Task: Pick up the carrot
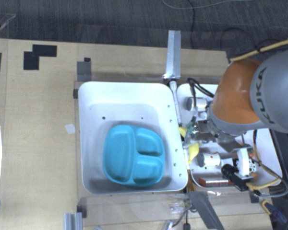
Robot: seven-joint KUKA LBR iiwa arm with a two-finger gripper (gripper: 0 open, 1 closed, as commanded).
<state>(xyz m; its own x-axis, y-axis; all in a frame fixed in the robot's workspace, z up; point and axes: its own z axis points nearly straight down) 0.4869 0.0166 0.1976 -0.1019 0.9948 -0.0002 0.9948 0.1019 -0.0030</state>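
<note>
The pale wooden tabletop (33,143) carries two shallow white bins side by side, and the left bin (91,109) serves here as the landmark. The grey arm (278,95), with its orange band (235,97) above the wrist, reaches in from the right of that bin and hangs over the right bin (201,180), covering most of it. Inside the left bin, toward its lower middle, lies a blue divided tray (133,153) with three compartments. A grey metal post (173,54) lies flat on the tabletop, running away from the left bin's upper right corner. The gripper (198,131) sits low just right of the left bin's right wall, among cables and fittings; whether its fingers are apart or together cannot be told, since the wrist and clutter hide them. Just beyond the left bin's right wall, near its lower half, a yellow object (193,151) that looks like a banana shows. Further right and lower, a white cylinder (211,160) with an orange mark rests on the right bin's floor, and below it lies a slim reddish-brown piece (212,180). The carrot cannot be made out with certainty; the arm hides much of the right bin.
</note>
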